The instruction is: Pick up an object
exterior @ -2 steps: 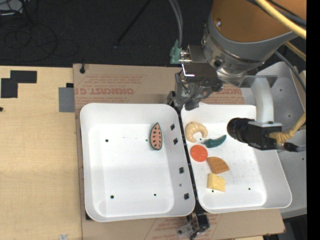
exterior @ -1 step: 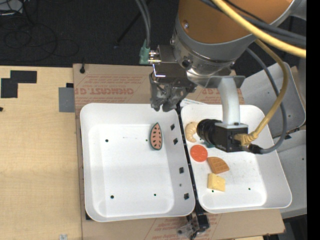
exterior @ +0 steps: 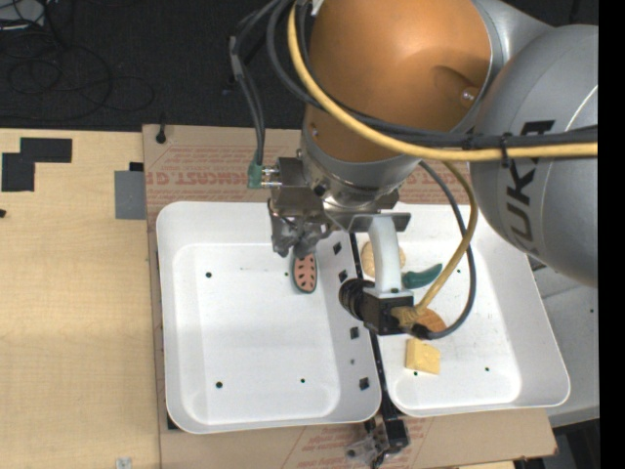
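Observation:
My gripper (exterior: 299, 244) hangs over the upper right part of the left bin (exterior: 195, 360), close to the divider. A pink oval piece with dark spots (exterior: 306, 274) sits right below the fingertips, and it looks pinched between them at its top end. In the right bin (exterior: 508, 379) lie a yellow wedge (exterior: 424, 359), a teal curved piece (exterior: 422, 277), a tan round object (exterior: 371, 258) and a small orange piece (exterior: 430, 319). The large orange and grey wrist hides the upper part of both bins.
A white bar-shaped part (exterior: 387, 254) and a black cable loop (exterior: 363, 306) hang from the arm over the divider between the bins. Yellow and black cables swing across the right bin. Cardboard lies under the bins, wooden bench to the left.

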Tool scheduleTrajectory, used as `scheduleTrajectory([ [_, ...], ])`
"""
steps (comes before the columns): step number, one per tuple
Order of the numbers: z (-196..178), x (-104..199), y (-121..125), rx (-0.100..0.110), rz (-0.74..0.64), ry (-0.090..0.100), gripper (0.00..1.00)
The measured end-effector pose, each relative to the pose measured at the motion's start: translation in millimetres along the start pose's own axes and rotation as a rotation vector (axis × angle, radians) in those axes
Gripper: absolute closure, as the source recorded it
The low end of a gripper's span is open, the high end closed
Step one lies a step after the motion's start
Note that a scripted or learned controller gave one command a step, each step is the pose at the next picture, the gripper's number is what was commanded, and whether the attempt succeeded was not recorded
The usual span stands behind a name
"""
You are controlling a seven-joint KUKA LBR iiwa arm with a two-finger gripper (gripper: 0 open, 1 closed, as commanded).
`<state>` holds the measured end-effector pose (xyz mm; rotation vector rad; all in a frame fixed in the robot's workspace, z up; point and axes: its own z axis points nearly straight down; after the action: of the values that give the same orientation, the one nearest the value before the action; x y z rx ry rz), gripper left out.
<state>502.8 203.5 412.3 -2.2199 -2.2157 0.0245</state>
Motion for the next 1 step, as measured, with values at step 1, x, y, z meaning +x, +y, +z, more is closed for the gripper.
scheduleTrajectory([
  [1, 34.6, -20.9, -28.4, -0.005, -0.001, 0.004, 1.00],
])
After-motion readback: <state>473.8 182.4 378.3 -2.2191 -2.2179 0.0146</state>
